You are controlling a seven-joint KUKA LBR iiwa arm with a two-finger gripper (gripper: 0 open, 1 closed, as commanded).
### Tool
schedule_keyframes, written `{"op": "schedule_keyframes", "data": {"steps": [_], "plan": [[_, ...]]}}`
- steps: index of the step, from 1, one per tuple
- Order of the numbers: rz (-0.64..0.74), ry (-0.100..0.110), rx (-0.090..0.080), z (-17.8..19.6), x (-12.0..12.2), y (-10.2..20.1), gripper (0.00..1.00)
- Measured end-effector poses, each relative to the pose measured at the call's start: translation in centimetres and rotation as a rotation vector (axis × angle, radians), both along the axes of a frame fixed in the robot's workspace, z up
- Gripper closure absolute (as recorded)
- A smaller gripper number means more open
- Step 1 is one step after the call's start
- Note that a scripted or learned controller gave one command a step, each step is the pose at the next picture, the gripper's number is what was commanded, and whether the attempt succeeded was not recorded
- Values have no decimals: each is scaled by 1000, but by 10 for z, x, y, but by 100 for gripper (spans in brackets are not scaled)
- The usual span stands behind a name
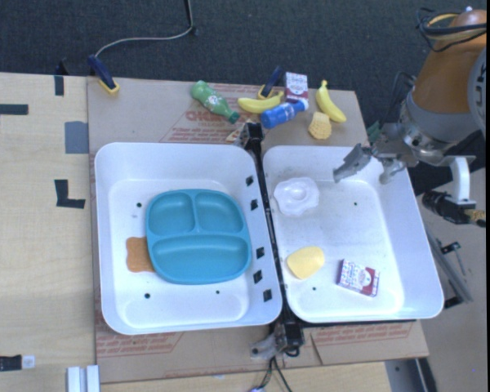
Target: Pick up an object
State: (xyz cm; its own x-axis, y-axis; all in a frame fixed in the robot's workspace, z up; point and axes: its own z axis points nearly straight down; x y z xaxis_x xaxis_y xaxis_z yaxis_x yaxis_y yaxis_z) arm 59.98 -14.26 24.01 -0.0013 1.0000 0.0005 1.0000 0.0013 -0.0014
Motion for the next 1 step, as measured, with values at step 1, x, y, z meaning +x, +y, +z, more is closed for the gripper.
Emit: {"op": "schedule_keyframes", "data": {"steps": [1], "plan": [[-1,1,0,-61,-50,35,0]]}}
